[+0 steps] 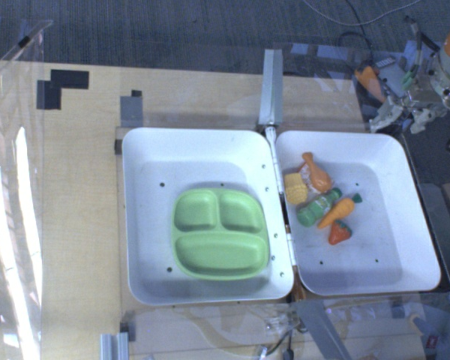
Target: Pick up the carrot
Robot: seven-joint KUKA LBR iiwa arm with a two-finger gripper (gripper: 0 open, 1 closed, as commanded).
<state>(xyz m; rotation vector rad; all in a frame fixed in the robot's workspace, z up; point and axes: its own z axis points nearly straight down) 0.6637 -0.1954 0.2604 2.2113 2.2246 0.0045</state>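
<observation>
Right bin: one carrot, one corn cob, one chicken leg, one green bottle, one strawberry. Left bin: one green tray. Gripper above far right corner; state cannot be determined. Wooden bench, grey floor.

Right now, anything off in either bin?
Nothing stands out. The toys cluster in the right bin, the carrot lying across the green bottle. The green tray sits flat in the left bin.

plate in left bin, carrot in right bin
</observation>
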